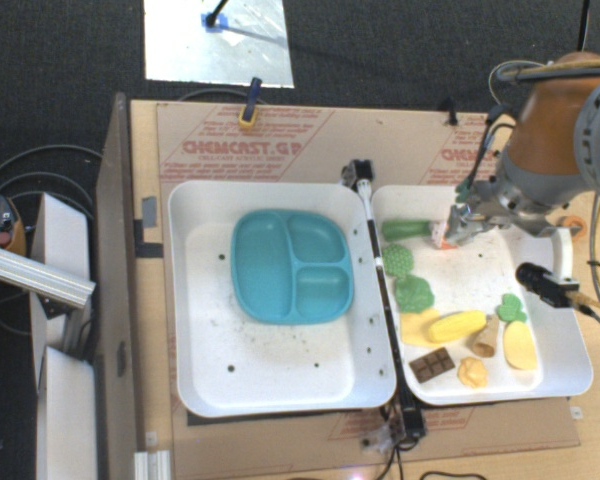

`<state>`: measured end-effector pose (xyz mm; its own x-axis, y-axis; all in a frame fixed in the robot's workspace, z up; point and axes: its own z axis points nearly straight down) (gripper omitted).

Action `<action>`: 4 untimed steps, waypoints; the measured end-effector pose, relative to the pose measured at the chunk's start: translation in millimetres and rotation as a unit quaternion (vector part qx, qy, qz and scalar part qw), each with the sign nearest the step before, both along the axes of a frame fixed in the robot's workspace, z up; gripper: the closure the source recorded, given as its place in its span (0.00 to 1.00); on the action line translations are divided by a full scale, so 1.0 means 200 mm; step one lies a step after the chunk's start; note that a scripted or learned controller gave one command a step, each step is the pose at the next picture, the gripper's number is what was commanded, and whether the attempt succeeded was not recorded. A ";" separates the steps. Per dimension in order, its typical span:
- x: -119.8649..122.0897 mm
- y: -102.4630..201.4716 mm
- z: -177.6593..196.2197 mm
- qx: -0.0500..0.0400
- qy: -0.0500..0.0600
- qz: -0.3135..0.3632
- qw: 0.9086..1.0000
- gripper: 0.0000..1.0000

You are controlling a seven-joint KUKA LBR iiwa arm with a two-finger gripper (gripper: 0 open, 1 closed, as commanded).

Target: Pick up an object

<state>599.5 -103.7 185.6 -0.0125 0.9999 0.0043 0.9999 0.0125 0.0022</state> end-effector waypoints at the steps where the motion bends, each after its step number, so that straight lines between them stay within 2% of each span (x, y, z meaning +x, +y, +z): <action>1: 0.03 -0.20 0.02 -0.003 -0.001 -0.006 1.000 1.00; 2: 0.02 -0.37 0.08 -0.003 -0.001 -0.007 1.000 1.00; 3: -0.19 -0.39 0.10 -0.003 0.001 -0.007 1.000 1.00; 4: -0.14 -0.46 0.00 -0.003 0.000 -0.006 1.000 1.00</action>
